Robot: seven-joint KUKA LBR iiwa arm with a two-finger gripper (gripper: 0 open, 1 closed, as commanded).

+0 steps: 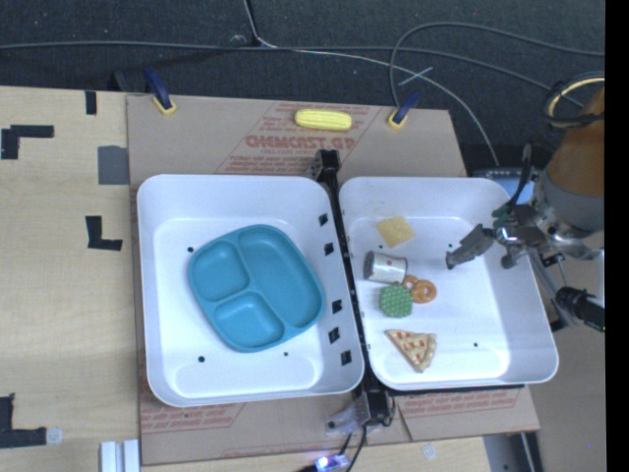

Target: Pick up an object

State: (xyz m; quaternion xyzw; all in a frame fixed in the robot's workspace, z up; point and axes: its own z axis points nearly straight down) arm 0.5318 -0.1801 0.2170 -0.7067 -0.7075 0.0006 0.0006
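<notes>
Over right bin (511, 357) | end effector (462, 256) hovering, grip state cannot tell | cup (385, 265), pizza slice (412, 347) loose below, awaiting pick

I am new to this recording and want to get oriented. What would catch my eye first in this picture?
The big blue plastic plate with three compartments stands out first; it lies alone in the left white bin. Next comes the cluster of small toy foods in the right white bin, such as the green round piece and the pizza slice. The arm's hand is over that bin's right part.
</notes>
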